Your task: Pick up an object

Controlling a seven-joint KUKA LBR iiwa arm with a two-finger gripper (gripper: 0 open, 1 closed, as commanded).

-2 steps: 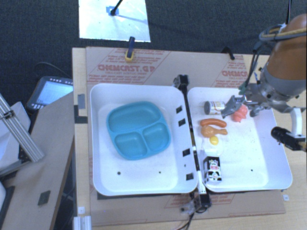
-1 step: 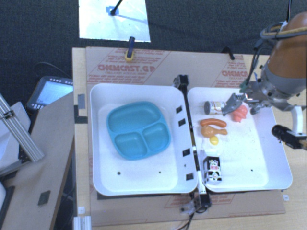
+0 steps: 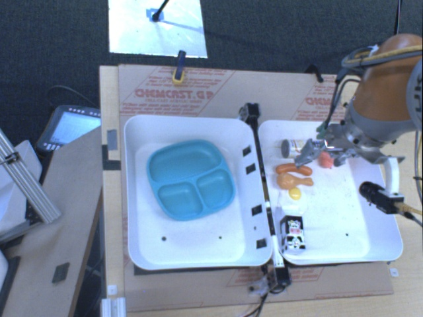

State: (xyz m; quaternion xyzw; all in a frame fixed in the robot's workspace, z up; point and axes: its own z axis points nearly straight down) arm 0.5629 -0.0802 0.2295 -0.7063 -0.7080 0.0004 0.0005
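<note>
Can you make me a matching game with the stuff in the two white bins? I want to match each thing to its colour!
Things:
1. divided plate
2. toy sausage
3. small carton
4. little round piece

Colours:
A. yellow
B. black and white
C. light blue
D. orange

Right pairs: 1-C, 2-D, 3-B, 4-A.

The plate lies in the left bin; the other three lie in the right bin.

Dark carpet-ish floor [image 3: 53, 38] all around, with a pale shiny sheet [image 3: 158, 18] lying on it at the back. The bench [image 3: 211, 88] is topped with brown printed board, and a tablet-like screen [image 3: 69, 129] sits off to its side.
</note>
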